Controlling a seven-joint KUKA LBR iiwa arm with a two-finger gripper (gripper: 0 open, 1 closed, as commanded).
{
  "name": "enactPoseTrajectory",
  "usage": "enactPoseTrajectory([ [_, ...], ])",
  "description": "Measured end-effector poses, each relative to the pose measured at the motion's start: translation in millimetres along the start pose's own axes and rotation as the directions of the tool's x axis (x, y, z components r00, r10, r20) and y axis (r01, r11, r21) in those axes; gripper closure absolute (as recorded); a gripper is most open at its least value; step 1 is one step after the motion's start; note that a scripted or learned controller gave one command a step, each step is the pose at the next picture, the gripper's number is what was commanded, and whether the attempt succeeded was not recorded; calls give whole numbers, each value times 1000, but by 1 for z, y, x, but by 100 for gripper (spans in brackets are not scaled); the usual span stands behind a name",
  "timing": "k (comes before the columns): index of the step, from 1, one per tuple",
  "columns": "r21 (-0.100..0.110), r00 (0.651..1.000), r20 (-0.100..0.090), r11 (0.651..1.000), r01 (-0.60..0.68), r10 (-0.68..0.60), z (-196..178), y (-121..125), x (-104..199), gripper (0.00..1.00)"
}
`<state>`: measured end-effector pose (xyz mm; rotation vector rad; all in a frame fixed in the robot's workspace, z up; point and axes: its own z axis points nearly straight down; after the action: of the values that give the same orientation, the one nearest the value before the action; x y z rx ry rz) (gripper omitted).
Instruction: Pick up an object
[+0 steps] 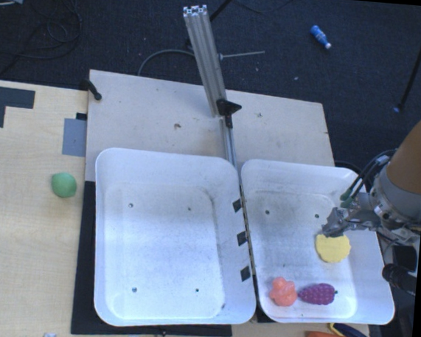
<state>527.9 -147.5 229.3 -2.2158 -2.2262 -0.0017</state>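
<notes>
Hovering in the right bin (268,184), the end effector (333,229) is sitting just above the yellow toy (333,249); its grip state cannot be told. Nearer the front rim, an orange toy (283,292) is lying beside a purple one (317,293).

**No readable text**

You will find no legible text, label, brand, number or sign anywhere here: not on the two white bins (181,317), the bench (156,114), or the items around them.
</notes>
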Motion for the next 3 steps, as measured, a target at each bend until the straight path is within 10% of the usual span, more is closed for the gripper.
enactPoseTrajectory([
  [3, 0, 1000, 1, 1000, -1, 1, -11, 41, 159, 100],
])
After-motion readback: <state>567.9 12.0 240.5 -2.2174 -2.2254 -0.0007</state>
